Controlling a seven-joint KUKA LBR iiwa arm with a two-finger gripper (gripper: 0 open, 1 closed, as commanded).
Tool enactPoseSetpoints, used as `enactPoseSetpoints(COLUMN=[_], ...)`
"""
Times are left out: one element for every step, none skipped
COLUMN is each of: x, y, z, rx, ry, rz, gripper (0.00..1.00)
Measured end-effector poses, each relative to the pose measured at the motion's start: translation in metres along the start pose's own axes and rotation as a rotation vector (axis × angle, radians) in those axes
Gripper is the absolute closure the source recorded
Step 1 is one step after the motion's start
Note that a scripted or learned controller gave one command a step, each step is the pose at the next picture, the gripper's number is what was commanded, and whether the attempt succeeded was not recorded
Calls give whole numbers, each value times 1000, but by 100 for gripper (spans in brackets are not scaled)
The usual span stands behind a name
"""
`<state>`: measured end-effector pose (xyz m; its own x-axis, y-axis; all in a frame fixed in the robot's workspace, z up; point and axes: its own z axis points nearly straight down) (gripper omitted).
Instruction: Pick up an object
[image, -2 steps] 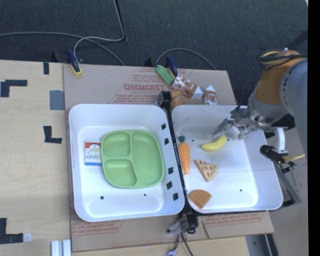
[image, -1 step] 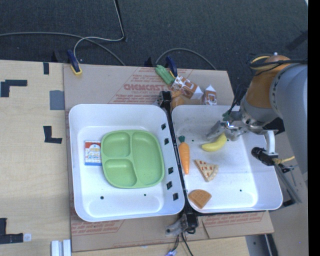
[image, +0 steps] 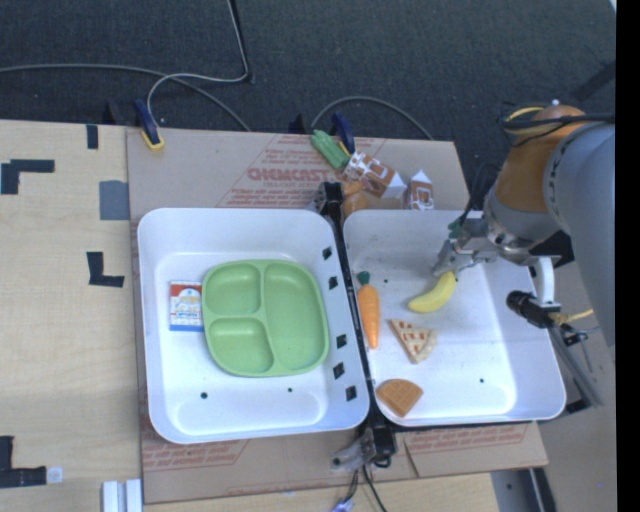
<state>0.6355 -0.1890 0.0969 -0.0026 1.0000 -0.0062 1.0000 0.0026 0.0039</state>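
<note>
Approach step judged in hand. Gripper poised over right bin, just beside banana upper end. Jaws' state cannot be told. Next move: descent onto banana, closure required, then lift.

Dark carpet floor, wooden bench, cardboard sheet
</note>
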Motion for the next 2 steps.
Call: enactPoseSetpoints(x=[98, 171], y=[-33, -31], z=[-89, -104], rx=[2, 5], ry=[7, 7], rz=[-1, 0], gripper=[100, 100])
